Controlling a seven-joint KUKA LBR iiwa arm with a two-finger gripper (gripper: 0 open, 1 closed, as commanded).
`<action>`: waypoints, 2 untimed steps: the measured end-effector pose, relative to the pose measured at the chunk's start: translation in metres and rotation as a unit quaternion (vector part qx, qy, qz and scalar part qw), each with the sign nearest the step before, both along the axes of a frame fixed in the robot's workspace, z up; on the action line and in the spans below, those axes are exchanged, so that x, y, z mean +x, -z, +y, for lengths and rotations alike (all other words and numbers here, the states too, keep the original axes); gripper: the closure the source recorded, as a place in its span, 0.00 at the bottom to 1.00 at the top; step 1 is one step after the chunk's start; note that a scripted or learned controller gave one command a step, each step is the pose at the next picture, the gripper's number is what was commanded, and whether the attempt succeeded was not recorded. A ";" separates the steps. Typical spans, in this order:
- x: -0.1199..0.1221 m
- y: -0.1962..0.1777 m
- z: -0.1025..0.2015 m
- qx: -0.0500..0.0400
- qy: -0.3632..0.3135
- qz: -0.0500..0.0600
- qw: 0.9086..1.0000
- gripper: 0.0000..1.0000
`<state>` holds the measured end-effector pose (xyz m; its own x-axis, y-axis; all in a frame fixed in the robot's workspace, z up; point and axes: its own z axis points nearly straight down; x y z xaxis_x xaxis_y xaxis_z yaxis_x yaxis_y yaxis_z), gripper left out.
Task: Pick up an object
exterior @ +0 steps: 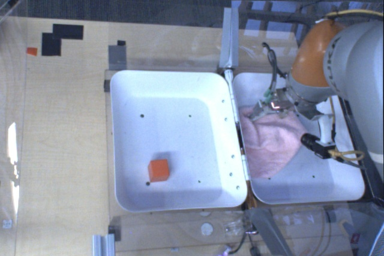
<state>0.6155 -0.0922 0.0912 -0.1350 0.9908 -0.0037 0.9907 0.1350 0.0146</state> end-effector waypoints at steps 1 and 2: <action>0.054 0.003 -0.106 0.004 -0.029 0.011 1.000 0.00; -0.021 0.000 -0.091 -0.002 -0.094 0.001 0.996 0.00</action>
<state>0.5943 -0.1835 0.0909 -0.3188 0.9478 -0.0063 0.9477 0.3189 0.0124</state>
